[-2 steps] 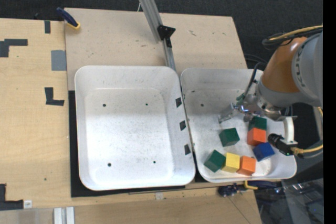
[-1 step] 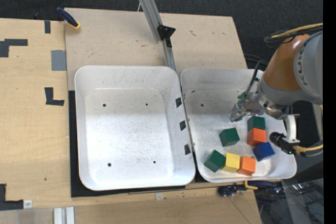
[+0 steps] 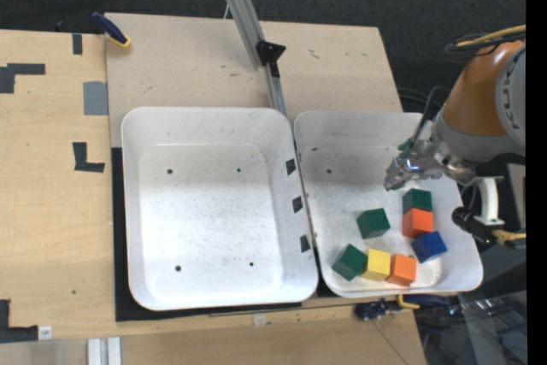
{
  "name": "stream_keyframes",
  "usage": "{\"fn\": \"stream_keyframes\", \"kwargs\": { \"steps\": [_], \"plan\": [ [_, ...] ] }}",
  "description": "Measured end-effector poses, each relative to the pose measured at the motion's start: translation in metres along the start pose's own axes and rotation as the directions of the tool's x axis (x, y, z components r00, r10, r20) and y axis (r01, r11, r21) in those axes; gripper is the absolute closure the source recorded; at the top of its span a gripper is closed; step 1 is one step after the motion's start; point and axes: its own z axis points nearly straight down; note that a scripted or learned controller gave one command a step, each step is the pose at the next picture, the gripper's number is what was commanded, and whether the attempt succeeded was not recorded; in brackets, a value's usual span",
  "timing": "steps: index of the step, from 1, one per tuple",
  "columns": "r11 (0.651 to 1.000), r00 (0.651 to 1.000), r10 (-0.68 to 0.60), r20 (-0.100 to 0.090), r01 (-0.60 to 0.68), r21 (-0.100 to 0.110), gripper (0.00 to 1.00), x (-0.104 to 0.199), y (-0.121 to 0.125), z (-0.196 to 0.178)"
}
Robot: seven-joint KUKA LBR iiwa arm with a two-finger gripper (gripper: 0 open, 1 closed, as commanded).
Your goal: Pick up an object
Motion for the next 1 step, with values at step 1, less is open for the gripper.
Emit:
{"fn": "stream_keyframes", "kwargs": {
  "steps": [1],
  "plan": [
    [1.000,1.000,0.000,0.000,0.000,0.000,1.00,-0.0025,0.0014,-0.0426]
  ]
}}
